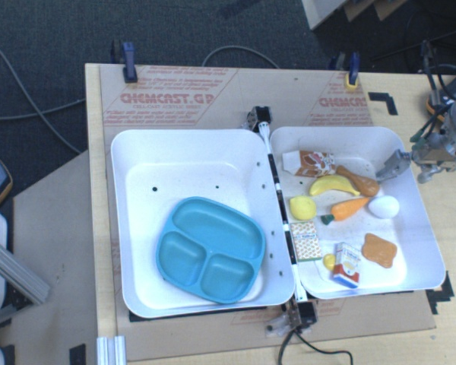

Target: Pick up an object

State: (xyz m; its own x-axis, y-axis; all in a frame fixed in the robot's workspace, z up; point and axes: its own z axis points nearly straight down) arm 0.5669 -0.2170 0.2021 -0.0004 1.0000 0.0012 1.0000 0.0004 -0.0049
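Camera view: pick not started. Gripper (396, 165) sits at the right bin's (422, 268) far right rim, arm coming in from the desk (213, 97) edge; can't tell if it's released or clenched, nothing visibly held. Nearest candidates: white egg (384, 206), small and smooth; orange carrot (348, 208) touching it; yellow banana (333, 185) behind. Blue tray (210, 248) in left bin.

Evenly, brightly lit from above; soft shadows (faint), mild glare on shallow white plastic bins (129, 158); slightly soft focus.
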